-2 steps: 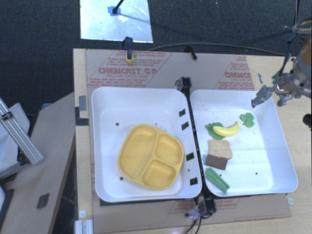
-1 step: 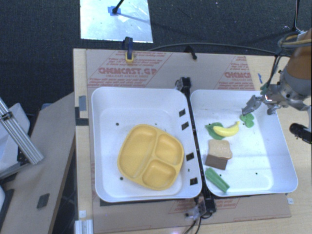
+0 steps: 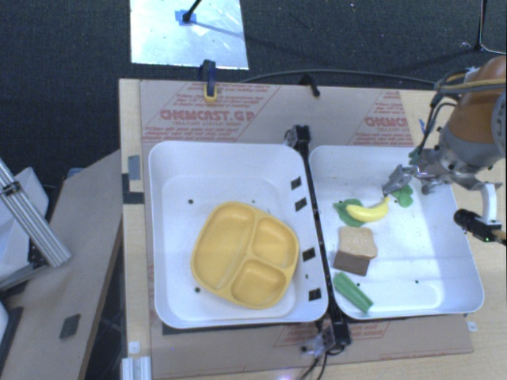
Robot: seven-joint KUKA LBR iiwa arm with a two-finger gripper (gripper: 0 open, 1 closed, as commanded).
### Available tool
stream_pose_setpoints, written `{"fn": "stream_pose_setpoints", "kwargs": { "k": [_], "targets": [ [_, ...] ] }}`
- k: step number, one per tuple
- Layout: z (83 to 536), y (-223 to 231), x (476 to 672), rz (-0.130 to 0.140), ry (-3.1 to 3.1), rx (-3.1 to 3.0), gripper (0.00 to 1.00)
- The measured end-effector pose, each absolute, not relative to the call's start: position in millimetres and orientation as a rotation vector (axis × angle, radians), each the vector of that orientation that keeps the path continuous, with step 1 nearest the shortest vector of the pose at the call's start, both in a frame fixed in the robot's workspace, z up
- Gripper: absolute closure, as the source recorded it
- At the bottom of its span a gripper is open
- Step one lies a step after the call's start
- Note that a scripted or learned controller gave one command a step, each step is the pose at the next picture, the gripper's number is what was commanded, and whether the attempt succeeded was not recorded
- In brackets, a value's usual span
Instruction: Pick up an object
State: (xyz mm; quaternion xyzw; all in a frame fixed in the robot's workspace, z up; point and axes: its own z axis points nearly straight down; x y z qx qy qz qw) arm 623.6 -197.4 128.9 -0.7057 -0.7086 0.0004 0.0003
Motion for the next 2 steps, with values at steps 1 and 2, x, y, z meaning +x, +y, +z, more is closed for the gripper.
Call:
{"fn": "stream_pose_setpoints", "kwargs": {
  "k": [1,2],
  "targets": [
    [82.7,-196.9,624.0,0.001,-2.227,-2.217,0.0],
    [96.7,-197.1,625.8,-0.005,-2.232,-2.218,1.0]
  ]
}}
